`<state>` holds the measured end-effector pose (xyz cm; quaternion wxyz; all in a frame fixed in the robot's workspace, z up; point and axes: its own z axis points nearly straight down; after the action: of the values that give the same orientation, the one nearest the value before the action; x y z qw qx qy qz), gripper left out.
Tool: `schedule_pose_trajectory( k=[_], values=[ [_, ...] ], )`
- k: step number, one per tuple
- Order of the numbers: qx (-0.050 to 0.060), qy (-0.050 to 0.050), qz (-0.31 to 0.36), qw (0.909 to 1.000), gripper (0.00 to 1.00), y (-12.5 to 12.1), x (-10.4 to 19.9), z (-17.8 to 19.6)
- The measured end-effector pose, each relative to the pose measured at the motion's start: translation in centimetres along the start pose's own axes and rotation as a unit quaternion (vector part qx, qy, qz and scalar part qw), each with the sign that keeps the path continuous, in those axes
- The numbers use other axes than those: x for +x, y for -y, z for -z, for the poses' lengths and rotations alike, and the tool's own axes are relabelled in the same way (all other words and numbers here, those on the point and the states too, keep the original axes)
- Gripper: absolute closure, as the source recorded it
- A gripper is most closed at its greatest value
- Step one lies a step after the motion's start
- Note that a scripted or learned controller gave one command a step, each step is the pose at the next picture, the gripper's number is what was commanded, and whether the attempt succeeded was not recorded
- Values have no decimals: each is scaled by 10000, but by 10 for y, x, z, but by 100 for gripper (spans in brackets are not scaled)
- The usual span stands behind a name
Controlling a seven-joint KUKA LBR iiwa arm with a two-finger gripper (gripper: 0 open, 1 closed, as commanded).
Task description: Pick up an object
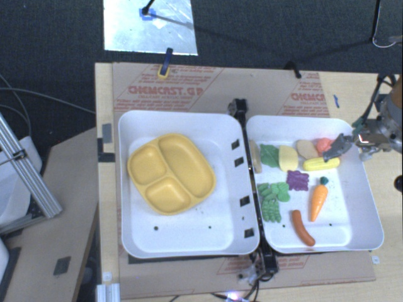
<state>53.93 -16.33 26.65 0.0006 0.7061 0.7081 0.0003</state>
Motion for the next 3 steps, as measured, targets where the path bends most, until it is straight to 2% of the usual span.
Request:
schedule_pose_trajectory(
  k=[1, 2, 3],
  values=[
    [41, -8, -33, 10000, 0, 29, -46, -107],
    [-10, 6, 17, 10000, 0, -27, -43, -169],
    [26, -20, 18, 10000, 0, 8, 14, -184]
  ],
)
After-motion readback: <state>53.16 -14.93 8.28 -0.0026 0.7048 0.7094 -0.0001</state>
